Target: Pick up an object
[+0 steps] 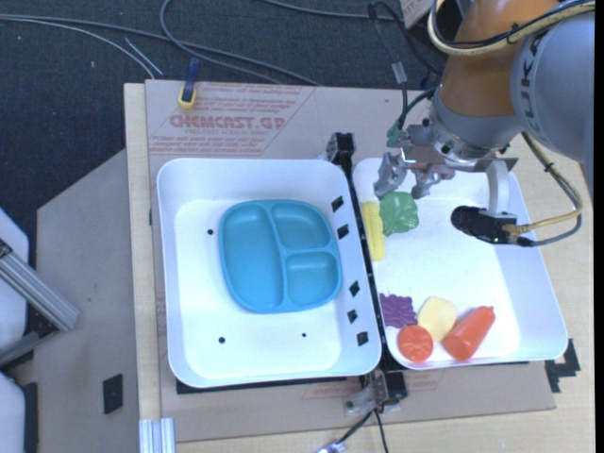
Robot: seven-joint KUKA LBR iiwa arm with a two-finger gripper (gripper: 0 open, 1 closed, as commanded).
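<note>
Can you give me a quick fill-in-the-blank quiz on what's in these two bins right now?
1. The divided tray in the left bin is coloured ____.
2. The gripper hovers right above the ____ toy.
3. The purple grapes lie in the ____ bin.

Answers: blue; green; right

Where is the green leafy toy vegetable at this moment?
The green leafy toy vegetable lies in the right white bin, near its upper left corner, directly below the tool and just right of the yellow corn-shaped toy.
</note>
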